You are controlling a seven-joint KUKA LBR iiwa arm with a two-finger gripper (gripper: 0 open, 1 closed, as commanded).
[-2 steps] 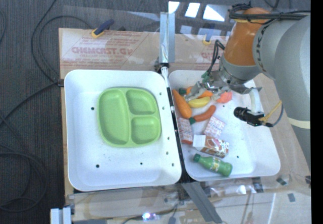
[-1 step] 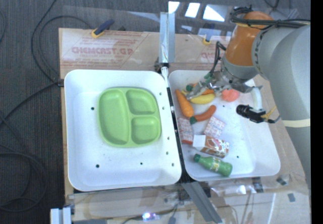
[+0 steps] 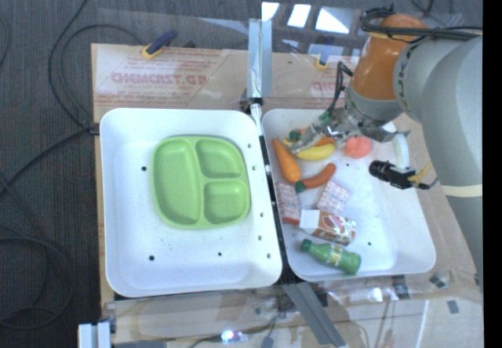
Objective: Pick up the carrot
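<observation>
The carrot (image 3: 285,160) is orange and tapered. It lies slanted near the left wall of the right bin (image 3: 408,248), close to the divider. My gripper (image 3: 328,131) hangs over the back of that bin, up and to the right of the carrot and apart from it. It sits just above a yellow banana (image 3: 315,152), with a small green and orange piece (image 3: 301,135) at its left. Nothing shows as held.
An orange-red sausage-like piece (image 3: 319,176) lies right of the carrot, and a red tomato (image 3: 358,146) behind it. Small cartons (image 3: 333,197) and a green bottle (image 3: 332,255) fill the front. The left bin (image 3: 125,260) holds a green divided plate (image 3: 202,180).
</observation>
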